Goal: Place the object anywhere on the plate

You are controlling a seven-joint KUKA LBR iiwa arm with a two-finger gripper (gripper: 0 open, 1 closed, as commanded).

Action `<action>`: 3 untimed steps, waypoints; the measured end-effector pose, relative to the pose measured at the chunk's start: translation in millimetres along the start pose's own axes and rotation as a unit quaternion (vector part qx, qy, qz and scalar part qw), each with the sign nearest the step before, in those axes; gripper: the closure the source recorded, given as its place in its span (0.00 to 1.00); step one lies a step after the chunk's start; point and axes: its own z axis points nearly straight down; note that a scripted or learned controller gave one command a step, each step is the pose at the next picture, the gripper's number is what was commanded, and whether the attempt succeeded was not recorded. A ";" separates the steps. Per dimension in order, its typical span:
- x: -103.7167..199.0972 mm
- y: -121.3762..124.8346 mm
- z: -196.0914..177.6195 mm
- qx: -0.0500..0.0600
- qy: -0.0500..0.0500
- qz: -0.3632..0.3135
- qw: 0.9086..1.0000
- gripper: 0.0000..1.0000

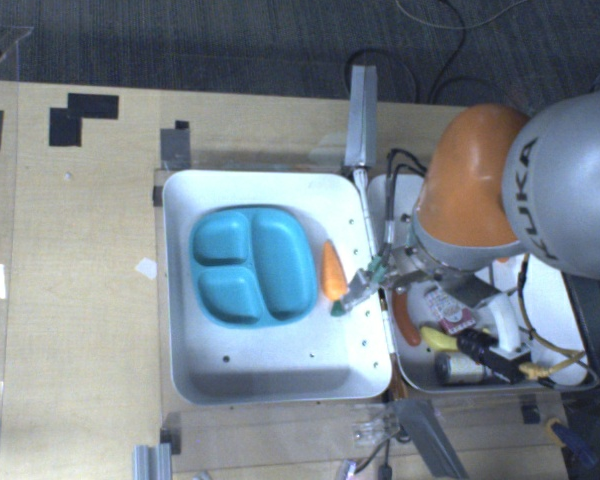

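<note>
A blue plate (253,265) with three compartments lies in the left white bin (280,378). An orange carrot-shaped object (332,270) rests on the bin floor just off the plate's right rim, lying lengthwise along it. My gripper (358,288) hangs low over the bin's right side, right next to the orange object's lower right end. Whether it touches the object is unclear. The grey arm with its orange band (475,183) looms over the right bin.
The right bin (480,386) holds several items: a red sausage-like piece (408,324), a yellow piece (436,339), a dark can (462,368) and a packet (452,314). A narrow wall separates the two bins. Cables run by the arm.
</note>
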 end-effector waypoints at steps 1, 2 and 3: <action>0.5 2.1 -10.9 -0.002 0.000 -0.003 1.000 1.00; 29.5 58.7 4.3 0.000 0.000 -0.152 0.988 1.00; 41.7 96.0 2.0 -0.002 0.000 -0.329 0.944 1.00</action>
